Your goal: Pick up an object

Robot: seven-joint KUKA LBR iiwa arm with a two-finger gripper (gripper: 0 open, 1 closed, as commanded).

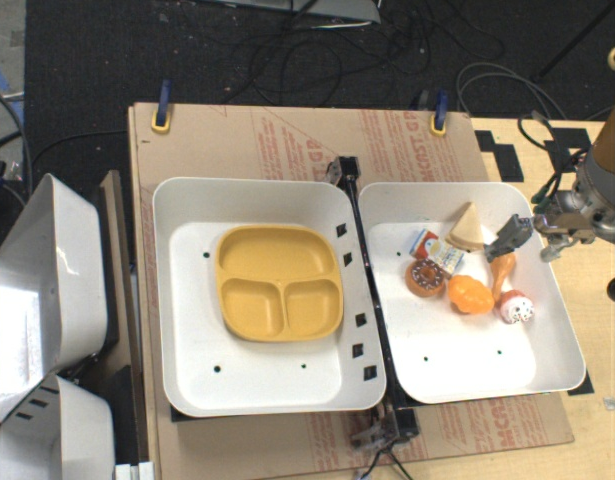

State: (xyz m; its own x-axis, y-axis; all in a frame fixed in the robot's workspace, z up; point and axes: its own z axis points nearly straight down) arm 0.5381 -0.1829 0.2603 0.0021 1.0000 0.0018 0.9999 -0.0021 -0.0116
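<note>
The right bin (547, 368) holds several small items in its far half. A tan sandwich wedge (470, 227) lies at the back, with a small colourful packet (439, 252) to its left. In front of them are a chocolate donut (425, 278), an orange (470, 295), a carrot (502, 271) and a white ball with red dots (517, 310). My gripper (533, 240) hangs over the bin's right side, just above and right of the carrot's top. It is open, with nothing between its fingers (512, 234).
The left bin (177, 298) contains a yellow divided plate (280, 281). A black divider with clips (362, 268) runs between the bins. Both sit on a cardboard sheet (287, 143). Cables (507, 88) lie behind, and white containers (42, 288) stand at the far left.
</note>
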